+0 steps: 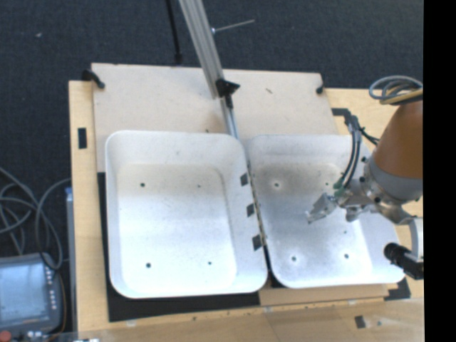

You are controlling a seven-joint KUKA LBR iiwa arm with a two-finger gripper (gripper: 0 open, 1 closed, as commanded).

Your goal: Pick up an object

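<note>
My gripper [319,209] hangs over the middle-right of the right bin [299,273], pointing left and down towards the bin floor. Behind it, the grey wrist and the orange band of the arm [401,142] reach in from the right edge. From this angle I cannot make out how the gripper stands. The bin floor below the gripper shows speckled white plastic with a few small dark dots.
The left bin [117,212] sits beside the right one, and black clips [251,210] join them along the shared wall. An aluminium rail [203,38] slants in from the top to the bins' back edge. Cables and a screen [25,294] lie off the bench at lower left.
</note>
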